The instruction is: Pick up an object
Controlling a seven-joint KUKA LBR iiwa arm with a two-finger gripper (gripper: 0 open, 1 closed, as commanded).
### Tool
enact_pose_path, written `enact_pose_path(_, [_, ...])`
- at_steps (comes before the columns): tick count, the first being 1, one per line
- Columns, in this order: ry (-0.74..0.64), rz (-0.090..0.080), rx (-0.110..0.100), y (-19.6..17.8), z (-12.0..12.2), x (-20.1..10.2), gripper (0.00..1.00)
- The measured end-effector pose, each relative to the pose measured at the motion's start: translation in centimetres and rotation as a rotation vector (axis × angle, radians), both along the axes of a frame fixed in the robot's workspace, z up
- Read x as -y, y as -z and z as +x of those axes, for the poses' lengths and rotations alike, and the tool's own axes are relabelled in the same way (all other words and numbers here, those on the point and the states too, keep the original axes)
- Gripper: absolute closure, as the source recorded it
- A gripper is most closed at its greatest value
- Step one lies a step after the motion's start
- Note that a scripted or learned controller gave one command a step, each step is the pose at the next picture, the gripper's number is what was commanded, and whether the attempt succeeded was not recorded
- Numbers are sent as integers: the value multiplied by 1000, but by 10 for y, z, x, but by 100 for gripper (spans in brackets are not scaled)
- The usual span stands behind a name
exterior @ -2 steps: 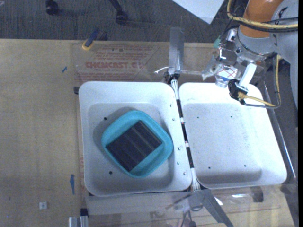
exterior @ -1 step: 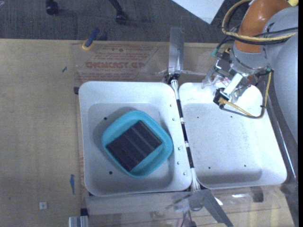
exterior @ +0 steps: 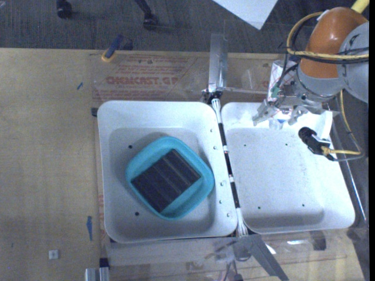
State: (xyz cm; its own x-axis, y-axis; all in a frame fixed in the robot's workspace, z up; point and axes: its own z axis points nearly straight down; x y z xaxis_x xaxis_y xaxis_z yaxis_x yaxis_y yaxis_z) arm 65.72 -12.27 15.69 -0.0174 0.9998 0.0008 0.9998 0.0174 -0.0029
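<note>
Item 1: blue dish (exterior: 170, 183), squarish with rounded corners, carrying a dark ribbed insert. It lies flat in the left white bin (exterior: 117, 122), slightly toward that bin's 6 o'clock side, turned so its corners point roughly to 12, 3, 6 and 9 o'clock.

Item 2: right white bin (exterior: 293, 204), set just beside the left one on the tabletop (exterior: 47, 157), the 2 sharing a middle seam.

Item 3: hand (exterior: 280, 116), on the grey arm with the orange band (exterior: 334, 34), hanging over the 12 o'clock edge of the right bin. Its 2 fingers are spread apart, with nothing between them.

Relation: the dish sits well apart from the hand, toward the hand's 8 o'clock, across the seam.
</note>
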Motion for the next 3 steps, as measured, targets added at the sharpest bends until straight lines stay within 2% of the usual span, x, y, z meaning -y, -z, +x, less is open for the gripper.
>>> enact_pose_path(1, [205,-1,-19,70,5,-4,100])
enact_pose_path(2, [30,-2,4,-28,2,-62,100])
enact_pose_path(3, [228,-2,-22,68,4,-5,100])
